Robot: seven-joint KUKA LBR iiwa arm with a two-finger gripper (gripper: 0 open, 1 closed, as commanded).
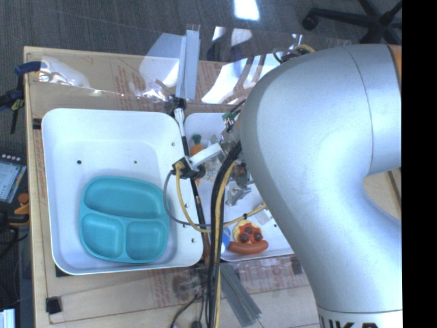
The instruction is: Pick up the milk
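My big grey arm [328,169] reaches in from the right and covers most of the right bin [205,123]. The gripper [235,183] is low inside that bin, near its left wall, half hidden behind cables and the wrist. Just below it lies a toy pizza slice [247,238] with dark dots, beside a small blue piece [226,238]. A small orange and green item [196,142] lies near the bin's back left corner. Whatever else is in the right bin is hidden under the arm.
The left bin [102,132] holds a teal divided plate [124,219] at its front. Yellow and black cables [194,197] hang over the wall between the bins. Clear plastic wrap [164,67] lies on the bench behind them.
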